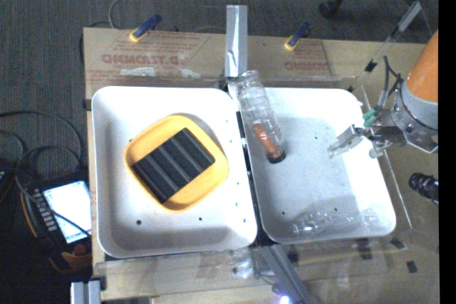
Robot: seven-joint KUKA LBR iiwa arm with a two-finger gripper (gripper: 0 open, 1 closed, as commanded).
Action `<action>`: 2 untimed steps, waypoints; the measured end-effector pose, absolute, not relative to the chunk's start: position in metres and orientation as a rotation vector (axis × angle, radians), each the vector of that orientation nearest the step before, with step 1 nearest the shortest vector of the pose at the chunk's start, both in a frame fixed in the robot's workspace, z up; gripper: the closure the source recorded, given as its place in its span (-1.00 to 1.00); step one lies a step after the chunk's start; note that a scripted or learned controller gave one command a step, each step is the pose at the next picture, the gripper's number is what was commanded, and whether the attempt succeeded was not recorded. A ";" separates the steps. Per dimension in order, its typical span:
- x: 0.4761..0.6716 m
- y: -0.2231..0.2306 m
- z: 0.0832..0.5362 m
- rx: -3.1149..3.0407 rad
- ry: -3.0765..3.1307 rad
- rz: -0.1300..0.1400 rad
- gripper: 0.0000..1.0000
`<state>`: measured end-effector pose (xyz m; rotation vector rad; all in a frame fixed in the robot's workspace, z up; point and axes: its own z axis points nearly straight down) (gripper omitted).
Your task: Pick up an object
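Grey arm (420, 92) at right edge, orange band above wrist.

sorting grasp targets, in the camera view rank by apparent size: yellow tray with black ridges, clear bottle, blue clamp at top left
1. yellow tray, clearly largest
2. clear bottle
3. blue clamp, smallest; it sits farther from the camera, so it may look a bit undersized.

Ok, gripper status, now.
Gripper: open, holding nothing, hovering over the right bin, apart from the clear bottle by the bin's left wall.
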<state>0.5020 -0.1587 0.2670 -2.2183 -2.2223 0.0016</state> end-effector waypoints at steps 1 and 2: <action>0.535 -0.142 0.293 -2.383 -2.045 0.002 -1.00; 0.555 -0.093 0.193 -2.367 -2.061 0.004 -1.00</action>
